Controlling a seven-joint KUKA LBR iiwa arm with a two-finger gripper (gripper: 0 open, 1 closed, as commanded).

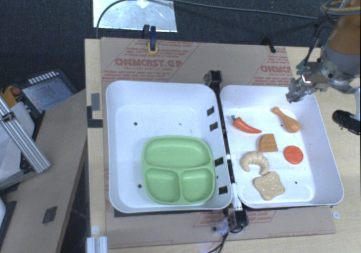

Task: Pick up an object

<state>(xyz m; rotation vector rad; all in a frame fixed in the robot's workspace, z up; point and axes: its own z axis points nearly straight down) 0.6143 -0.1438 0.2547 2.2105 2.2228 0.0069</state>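
Gripper (pixel 295 93): hung over the top right corner of the right bin (pixel 321 133), clear of all the toys. Honestly couldn't tell whether it was released or clenched, too small and dark at that angle. Nothing was visibly in it.

Closest pick: the toy chicken drumstick (pixel 286 120), lying just below and a bit left of the gripper, tilted on the bin floor.

How I'd do it: probably come straight down over the thin bone end or across the narrow middle, closing crosswise to its length. It sat near the bin's right wall, so I'd keep the outer side of the tool off the rim.

Other candidates: red chili pepper (pixel 246 125) near the divider, a brown cracker-looking piece (pixel 268 143), a red round slice (pixel 293 155), a croissant (pixel 255 160) and a toast slice (pixel 269 185).

Crowding: croissant and toast were nearly touching, so a messier grab there.

Left bin (pixel 124 133): held a green divided plate (pixel 177 169), well apart from the action.

In the way: nothing between gripper and drumstick that I could see.
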